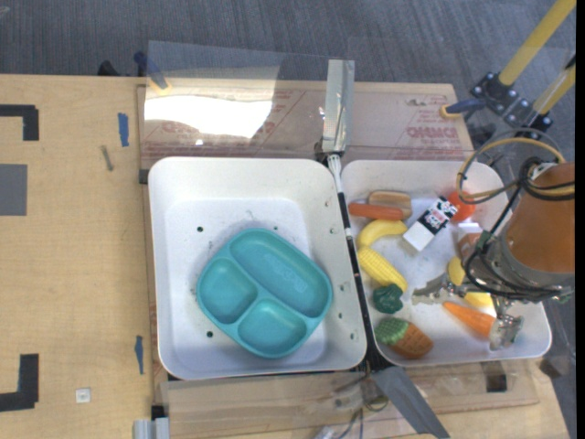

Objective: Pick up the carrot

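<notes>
- The gripper (475, 311) hangs low over the right bin (537, 344), near its front right corner; whether it is released or clenched cannot be told.
- The carrot (468, 318) lies on the bin floor just beside the gripper, toward that same front right corner.
- Spread along the bin's left side: a hot dog (389, 198), a red sausage (377, 212), a banana (378, 232), a corn cob (381, 269), and a green vegetable (387, 297).
- A black-and-white carton (430, 224) sits near the bin's middle.
- The left bin (174, 245) carries a teal divided plate (263, 291).
- Both bins rest on a pale wooden bench (64, 273), with grey carpet (274, 16) beyond its back edge.
</notes>
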Controlling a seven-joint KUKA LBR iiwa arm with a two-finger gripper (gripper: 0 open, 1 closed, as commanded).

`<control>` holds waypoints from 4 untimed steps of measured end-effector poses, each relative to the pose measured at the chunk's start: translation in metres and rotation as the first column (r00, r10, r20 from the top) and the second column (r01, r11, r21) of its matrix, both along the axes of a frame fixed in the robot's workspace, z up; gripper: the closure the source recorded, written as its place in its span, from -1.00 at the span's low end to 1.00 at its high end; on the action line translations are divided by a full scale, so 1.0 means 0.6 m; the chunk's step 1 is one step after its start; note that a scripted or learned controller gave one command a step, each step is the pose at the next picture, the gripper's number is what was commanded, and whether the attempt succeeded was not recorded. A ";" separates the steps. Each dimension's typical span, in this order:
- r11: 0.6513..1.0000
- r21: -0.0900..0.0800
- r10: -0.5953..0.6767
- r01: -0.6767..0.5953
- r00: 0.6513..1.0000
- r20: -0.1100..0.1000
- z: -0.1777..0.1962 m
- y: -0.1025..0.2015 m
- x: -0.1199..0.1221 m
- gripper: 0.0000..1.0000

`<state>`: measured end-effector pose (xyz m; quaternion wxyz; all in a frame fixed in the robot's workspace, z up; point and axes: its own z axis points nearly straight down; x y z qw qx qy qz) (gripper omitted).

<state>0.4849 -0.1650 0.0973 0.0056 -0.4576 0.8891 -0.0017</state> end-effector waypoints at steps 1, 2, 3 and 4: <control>1.000 -0.003 -0.031 0.031 1.000 0.001 -0.017 0.059 -0.002 -1.00; 0.976 0.000 0.216 -0.216 0.976 -0.006 -0.021 0.020 0.002 -1.00; 0.977 0.000 0.214 -0.214 0.977 0.000 -0.002 0.023 0.006 1.00; 0.980 0.000 0.197 -0.197 0.980 0.001 0.151 0.216 0.055 1.00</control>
